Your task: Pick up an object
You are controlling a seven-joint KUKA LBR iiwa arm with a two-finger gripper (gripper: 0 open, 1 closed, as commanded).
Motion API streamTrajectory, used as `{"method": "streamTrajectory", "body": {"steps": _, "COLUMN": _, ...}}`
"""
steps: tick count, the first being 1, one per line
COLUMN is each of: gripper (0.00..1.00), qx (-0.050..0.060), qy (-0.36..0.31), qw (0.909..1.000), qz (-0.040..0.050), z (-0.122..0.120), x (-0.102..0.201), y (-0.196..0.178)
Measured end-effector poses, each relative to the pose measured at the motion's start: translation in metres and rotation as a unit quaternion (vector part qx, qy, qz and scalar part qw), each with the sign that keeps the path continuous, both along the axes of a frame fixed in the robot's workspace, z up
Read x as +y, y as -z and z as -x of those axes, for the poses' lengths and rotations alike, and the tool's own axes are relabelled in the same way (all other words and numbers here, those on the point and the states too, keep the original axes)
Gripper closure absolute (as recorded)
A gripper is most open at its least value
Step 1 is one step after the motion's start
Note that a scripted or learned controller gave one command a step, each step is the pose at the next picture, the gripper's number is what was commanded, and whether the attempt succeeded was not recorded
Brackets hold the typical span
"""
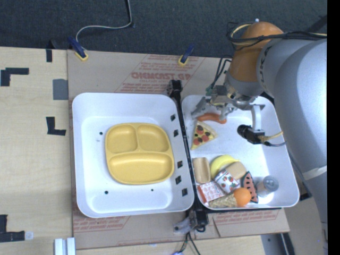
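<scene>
My gripper point(213, 112) is low in the far part of the right bin point(276, 142). It stands open, with one finger on each side of a small orange-red piece point(217, 118) lying on the bin floor. A toy pizza slice point(203, 134) lies just in front of the gripper, to its left. At the bin's near end are a bread piece point(201, 170), a yellow fruit point(223, 163), a small strawberry carton point(227, 182), a watermelon slice point(250, 187), an orange ball point(241, 196) and a silver cap point(270, 184).
The left bin point(87, 142) holds a yellow divided plate point(139, 153). A black divider with clips point(179, 137) runs between the bins. A black fitting on a cable point(248, 133) hangs over the right bin's middle. The large grey arm point(303, 100) covers the right side.
</scene>
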State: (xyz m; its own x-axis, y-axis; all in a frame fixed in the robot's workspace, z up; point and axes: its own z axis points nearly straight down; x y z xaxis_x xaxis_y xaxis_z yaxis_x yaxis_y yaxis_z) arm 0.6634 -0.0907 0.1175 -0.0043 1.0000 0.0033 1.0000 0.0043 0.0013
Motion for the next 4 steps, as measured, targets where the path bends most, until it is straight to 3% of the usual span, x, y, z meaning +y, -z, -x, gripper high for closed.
{"method": "streamTrajectory", "body": {"steps": 1, "gripper": 1.00, "qx": 0.000, "qy": 0.000, "qw": 1.0000, "qz": -0.0005, "z": 0.000, "x": 0.000, "y": -0.009}}
{"method": "streamTrajectory", "body": {"steps": 2, "gripper": 0.00, "qx": 0.000, "qy": 0.000, "qw": 1.0000, "qz": -0.0004, "z": 0.000, "x": 0.000, "y": -0.009}}
{"method": "streamTrajectory", "body": {"steps": 3, "gripper": 0.00, "qx": 0.007, "qy": 0.003, "qw": 1.0000, "qz": 0.0017, "z": -0.003, "x": -0.009, "y": 0.033}}
{"method": "streamTrajectory", "body": {"steps": 4, "gripper": 1.00, "qx": 0.007, "qy": 0.002, "qw": 1.0000, "qz": 0.0028, "z": -0.003, "x": -0.009, "y": 0.023}}
